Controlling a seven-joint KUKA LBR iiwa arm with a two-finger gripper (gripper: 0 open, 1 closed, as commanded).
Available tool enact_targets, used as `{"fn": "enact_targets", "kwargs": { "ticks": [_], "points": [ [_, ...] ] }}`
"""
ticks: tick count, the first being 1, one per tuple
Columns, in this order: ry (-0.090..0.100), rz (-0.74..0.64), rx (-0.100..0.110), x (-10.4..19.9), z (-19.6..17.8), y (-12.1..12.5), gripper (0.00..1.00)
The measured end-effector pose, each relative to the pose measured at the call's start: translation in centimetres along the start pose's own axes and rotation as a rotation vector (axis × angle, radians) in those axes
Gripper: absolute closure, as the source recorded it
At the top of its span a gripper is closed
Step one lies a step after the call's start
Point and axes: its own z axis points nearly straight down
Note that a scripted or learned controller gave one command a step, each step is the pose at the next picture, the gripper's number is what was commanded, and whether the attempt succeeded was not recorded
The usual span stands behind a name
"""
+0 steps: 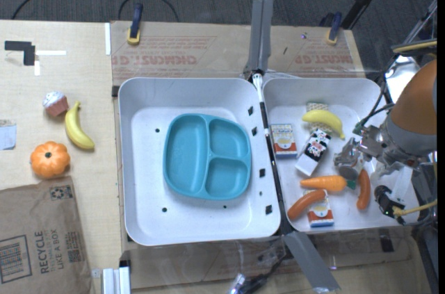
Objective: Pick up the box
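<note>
Three small boxes lie in the right bin (pixel 292 87). A white and orange box (pixel 282 140) rests by the bin's left wall. A black-and-white cow-print carton (pixel 314 147) lies just right of it. Another white and orange box (pixel 320 217) sits at the front. My gripper (pixel 350 155) hangs low at the bin's right side, a short way right of the cow-print carton and apart from every box. Nothing shows between its fingers.
In the right bin a yellow banana (pixel 325 120) lies at the back, with a carrot (pixel 324 183) and two sausages (pixel 306 203) (pixel 363 189) around the gripper. The left bin (pixel 139 167) holds a blue divided plate (pixel 207 156). A banana, cupcake and small pumpkin lie on the bench at left.
</note>
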Motion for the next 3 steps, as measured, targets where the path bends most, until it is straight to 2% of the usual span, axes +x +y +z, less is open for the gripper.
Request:
{"fn": "enact_targets", "kwargs": {
  "ticks": [1,2,3],
  "points": [
    [-0.001,0.116,-0.001,3.3,0.0,1.2,0.0],
    [-0.004,0.166,-0.017,9.7,-3.2,3.2,0.0],
    [-0.003,0.218,-0.002,17.3,-10.1,3.3,0.0]
  ]
}}
